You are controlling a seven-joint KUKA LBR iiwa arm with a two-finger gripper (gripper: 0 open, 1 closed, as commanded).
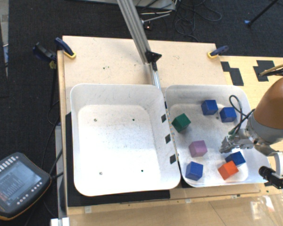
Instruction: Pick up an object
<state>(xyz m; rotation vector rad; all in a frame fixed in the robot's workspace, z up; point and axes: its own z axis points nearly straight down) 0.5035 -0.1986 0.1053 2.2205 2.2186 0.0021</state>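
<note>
**Arm low over the right bin, blocks scattered beneath it**

The pale wooden surface (113, 60) takes up most of the view, with a blue and yellow clamp at each back corner and two shallow white bins set side by side on it. The left bin (85, 98) shows a speckled floor with a few dark spots. The right bin (188, 94) holds all the blocks.

The arm (273, 112) comes in from the right, its orange band bulging large at the edge of the frame and grey wrist below it. A slanted metal pole (134, 25) runs down from the top of the view to the seam between the bins.

The gripper (228, 144) hangs low over the right bin's near right part, close above a blue block (237, 158); whether its fingers are open or closed cannot be told from this angle, and no block shows between them.

An orange block (227, 170) lies touching that blue one, on its near left side. Two more blue blocks (209, 107) (227, 114) sit close together toward the far side. A green block (181, 122) lies near the divider, a purple block (197, 148) sits mid-bin, and another blue block (194, 170) rests near the front wall.

A handheld control pendant (14, 185) lies on the dark floor at lower left.
</note>
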